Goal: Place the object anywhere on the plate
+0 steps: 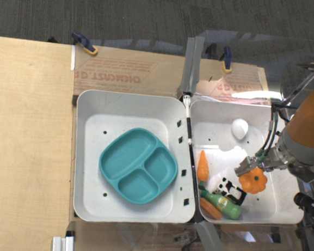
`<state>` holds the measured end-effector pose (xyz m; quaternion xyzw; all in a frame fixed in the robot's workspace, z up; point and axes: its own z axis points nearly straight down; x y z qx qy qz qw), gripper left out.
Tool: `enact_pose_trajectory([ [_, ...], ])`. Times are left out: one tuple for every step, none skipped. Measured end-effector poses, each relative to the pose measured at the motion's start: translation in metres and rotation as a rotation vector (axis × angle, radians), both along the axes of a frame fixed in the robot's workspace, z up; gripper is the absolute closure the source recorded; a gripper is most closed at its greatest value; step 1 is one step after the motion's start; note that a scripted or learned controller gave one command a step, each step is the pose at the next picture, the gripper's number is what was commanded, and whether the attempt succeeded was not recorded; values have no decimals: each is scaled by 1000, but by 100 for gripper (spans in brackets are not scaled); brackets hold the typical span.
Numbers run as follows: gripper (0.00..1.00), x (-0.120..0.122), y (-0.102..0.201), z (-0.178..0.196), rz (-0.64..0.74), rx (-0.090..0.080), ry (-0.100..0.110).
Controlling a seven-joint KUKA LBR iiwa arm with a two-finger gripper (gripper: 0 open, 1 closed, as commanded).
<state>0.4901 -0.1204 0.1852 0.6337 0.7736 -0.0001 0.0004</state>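
Note:
A teal divided plate (137,165) lies in the left white bin (90,143). In the right bin (223,114) a round orange toy fruit with a green stem (253,182) rests near the right side. My gripper (250,166) hangs right over its upper left edge, reaching in from the right below the arm's orange band (310,122). The gripper hides part of the fruit's top, and whether it touches the fruit is unclear.
The right bin also holds a white egg-shaped thing (239,128), an orange carrot (203,164), a green bottle (222,204), a black-and-white object (229,188) and an orange slice (210,209). A raised divider (188,147) separates the bins.

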Motion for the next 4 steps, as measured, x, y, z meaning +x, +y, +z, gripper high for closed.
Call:
enact_pose_trajectory([
  [100, -12, 64, 6, 72, 0, 2],
  [100, 67, 153, 6, 224, 0, 2],
  [100, 62, 268, -83, 258, 4, -4],
  [100, 39, 333, -85, 48, -2, -32],
])
